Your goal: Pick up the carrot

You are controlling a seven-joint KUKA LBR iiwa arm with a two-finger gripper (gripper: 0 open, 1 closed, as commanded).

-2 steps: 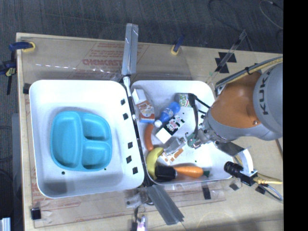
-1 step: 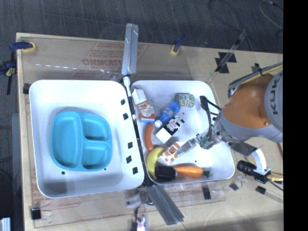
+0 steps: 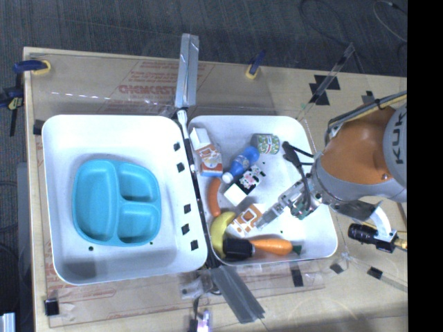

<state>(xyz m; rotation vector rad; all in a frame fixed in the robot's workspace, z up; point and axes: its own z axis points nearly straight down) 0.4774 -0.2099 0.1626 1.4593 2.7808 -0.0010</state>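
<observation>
Dark carpet surrounds the bench, where we see two shallow white bins side by side. Our left bin [image 3: 62,151] holds a turquoise sectioned plastic tray [image 3: 116,200]. Our right bin [image 3: 313,235] is cluttered: the orange carrot with a green tip [image 3: 273,245] lies along its near wall, beside a yellow banana [image 3: 220,228]. We find the two-finger gripper [image 3: 271,217] just above the carrot, apart from it, clamped on nothing; we cannot tell its spread.

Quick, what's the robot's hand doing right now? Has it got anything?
Hand: low in the right bin, just above the carrot; whether it is open or closed cannot be told.
</observation>
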